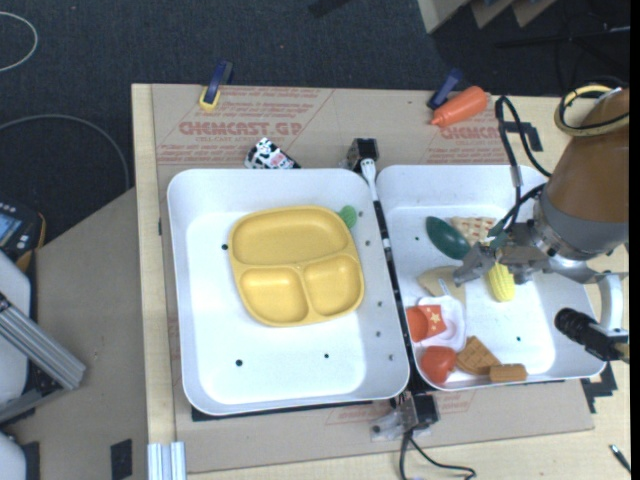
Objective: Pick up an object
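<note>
the gripper (497, 264) hangs over the right bin (530, 343), metal fingers pinching a small, bumpy yellow corn cob (500, 284). just beside it lie a smooth dark-green spoon-shaped piece (443, 235) and a glossy red tomato (436, 364). in the left bin (205, 298) sits a yellow, matte three-compartment plate (297, 265).

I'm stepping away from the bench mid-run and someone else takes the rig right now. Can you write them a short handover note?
Gripper: low in the right bin, just above a yellow corn piece; whether its fingers are closed can't be seen from this angle.
Things: the right bin also has a dark green spoon-like piece, a red tomato, a red-and-white piece and brown food pieces. The left bin has a yellow divided plate.
Done: nothing visibly lifted.
Left: grasp one object and raise it.
</note>
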`<action>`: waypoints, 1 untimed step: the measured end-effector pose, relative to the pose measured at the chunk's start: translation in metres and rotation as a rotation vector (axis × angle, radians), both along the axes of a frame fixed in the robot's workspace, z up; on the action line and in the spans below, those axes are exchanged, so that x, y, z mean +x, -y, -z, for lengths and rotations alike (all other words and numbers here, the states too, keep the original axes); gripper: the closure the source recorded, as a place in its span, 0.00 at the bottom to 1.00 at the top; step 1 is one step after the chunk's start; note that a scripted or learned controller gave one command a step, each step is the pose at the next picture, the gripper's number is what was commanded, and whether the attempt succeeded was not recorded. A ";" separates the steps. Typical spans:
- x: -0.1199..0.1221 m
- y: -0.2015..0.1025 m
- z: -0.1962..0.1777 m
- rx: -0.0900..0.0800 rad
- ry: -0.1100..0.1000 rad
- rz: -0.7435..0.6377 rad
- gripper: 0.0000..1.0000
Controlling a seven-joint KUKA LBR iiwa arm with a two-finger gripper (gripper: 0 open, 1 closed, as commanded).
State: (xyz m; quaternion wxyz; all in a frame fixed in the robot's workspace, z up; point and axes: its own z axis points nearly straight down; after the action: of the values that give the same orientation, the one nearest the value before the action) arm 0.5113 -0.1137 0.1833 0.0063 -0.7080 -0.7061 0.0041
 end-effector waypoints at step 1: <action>0.003 0.000 -0.006 -0.002 0.013 -0.003 0.00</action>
State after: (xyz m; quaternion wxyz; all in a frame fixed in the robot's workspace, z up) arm 0.5144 -0.1137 0.1893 0.0011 -0.7071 -0.7071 0.0003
